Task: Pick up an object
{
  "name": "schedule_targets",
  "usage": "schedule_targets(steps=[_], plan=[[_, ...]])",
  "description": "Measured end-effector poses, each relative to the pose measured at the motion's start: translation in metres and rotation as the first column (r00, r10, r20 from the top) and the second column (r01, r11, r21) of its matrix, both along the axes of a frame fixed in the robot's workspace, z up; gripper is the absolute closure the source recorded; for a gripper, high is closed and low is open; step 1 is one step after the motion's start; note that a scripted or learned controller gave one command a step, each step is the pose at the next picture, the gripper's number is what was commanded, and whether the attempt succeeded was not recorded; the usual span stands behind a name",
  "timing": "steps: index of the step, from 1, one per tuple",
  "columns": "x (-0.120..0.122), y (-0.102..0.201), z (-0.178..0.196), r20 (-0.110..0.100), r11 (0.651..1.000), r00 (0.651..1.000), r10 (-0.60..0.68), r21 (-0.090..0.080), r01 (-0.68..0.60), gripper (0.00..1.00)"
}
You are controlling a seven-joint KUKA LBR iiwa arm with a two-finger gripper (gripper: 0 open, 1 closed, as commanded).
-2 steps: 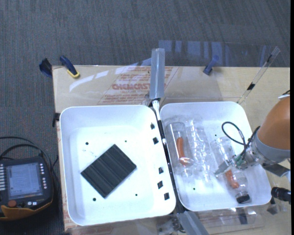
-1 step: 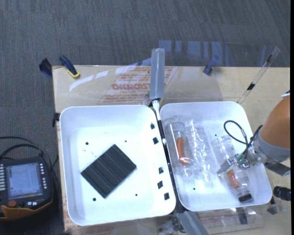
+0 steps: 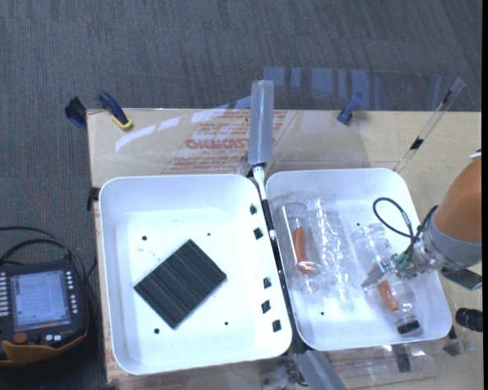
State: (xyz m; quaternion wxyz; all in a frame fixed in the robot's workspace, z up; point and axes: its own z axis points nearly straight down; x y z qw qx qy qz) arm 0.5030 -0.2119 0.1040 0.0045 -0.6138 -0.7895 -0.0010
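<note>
The arm reaches in from the right and the tool (image 3: 388,271) hangs low over the right bin (image 3: 342,181), likely lining up a grab. A clear plastic bottle (image 3: 390,292) with an orange insert lies just beneath and near of it. How wide the tool stands I cannot tell. A dark ribbed slab (image 3: 180,283) lies in the left bin (image 3: 118,218).

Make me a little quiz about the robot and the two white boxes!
1. True or false: the black ribbed pad lies in the left bin.
2. Which bin is the gripper over: A left, B right?
3. Fill in: the clear bottles lie in the ___ bin.

Key: 1 true; 2 B; 3 right.
</note>
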Motion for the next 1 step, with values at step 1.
schedule_targets(steps=[1], plan=[[0.0421, 0.0958, 0.0626, 0.002, 1.000, 1.000, -0.022, -0.005, 0.022, 1.00]])
